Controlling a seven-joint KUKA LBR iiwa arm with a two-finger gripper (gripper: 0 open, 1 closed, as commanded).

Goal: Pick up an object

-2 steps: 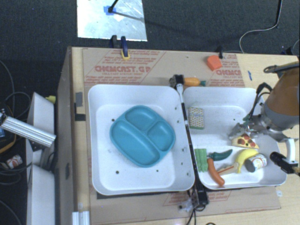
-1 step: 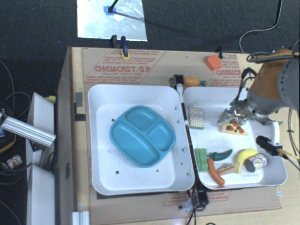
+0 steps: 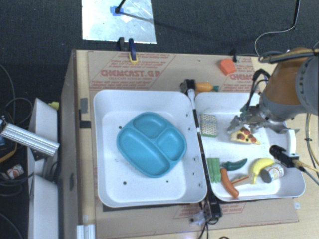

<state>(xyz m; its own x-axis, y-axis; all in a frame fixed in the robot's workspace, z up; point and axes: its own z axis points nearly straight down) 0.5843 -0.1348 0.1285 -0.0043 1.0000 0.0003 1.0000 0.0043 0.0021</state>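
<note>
So the arm comes in from the right side and its hand [image 3: 242, 122] is down low inside the right bin [image 3: 222, 103], sitting basically on top of the pizza slice [image 3: 245, 136]. That's the relation everything hangs on: the slice lies just below and a touch right of the hand in the picture, touching or near enough that I can't separate them. The slice's long axis runs left-right with a slight downward tilt toward the right, crust end up near the hand.

Honestly I can't tell whether the hand is spread or closed; it's a grey blur at this angle, and nothing is clearly sitting between anything. So I wouldn't call the slice held.

Everything else in that bin is further off: the mesh pad [image 3: 209, 125] is to the left near the divider, the green block [image 3: 214, 169] and the dark green pepper [image 3: 234, 164] are toward the front, the hot dog [image 3: 229, 182] is at the front edge, and the banana [image 3: 261, 168] plus the little can [image 3: 273, 173] are at front right. The left bin [image 3: 112, 108] has the blue divided plate [image 3: 151, 143], well apart from the action.

My guess is the pizza is the target, and a flat thing like that could easily slip out.
</note>
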